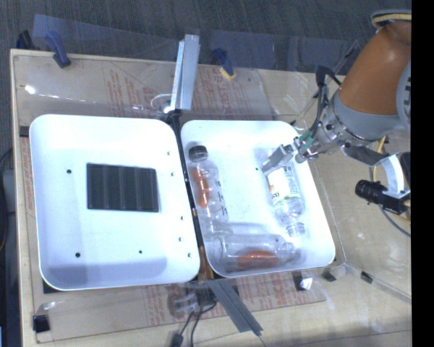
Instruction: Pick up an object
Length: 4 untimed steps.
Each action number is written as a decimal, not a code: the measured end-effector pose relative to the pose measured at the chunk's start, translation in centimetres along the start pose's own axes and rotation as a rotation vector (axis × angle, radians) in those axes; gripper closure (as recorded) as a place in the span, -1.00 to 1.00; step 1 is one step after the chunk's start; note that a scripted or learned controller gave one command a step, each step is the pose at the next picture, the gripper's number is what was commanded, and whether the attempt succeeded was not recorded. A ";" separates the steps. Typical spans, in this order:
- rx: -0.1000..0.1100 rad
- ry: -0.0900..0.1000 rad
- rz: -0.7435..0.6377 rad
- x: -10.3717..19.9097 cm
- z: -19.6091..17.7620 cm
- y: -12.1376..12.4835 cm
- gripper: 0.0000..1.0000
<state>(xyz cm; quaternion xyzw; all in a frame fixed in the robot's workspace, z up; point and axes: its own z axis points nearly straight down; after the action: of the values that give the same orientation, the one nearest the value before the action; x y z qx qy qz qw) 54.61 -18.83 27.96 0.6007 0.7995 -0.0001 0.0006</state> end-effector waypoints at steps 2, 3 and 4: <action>0.004 0.002 0.111 -2.8 10.6 2.0 -1.00; 0.002 0.001 0.091 -3.2 13.3 3.7 -1.00; 0.002 0.001 0.091 -3.2 13.3 3.7 -1.00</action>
<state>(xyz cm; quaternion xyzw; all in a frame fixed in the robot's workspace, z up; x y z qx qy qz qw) 59.09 -20.91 14.62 0.6364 0.7714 -0.0007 -0.0007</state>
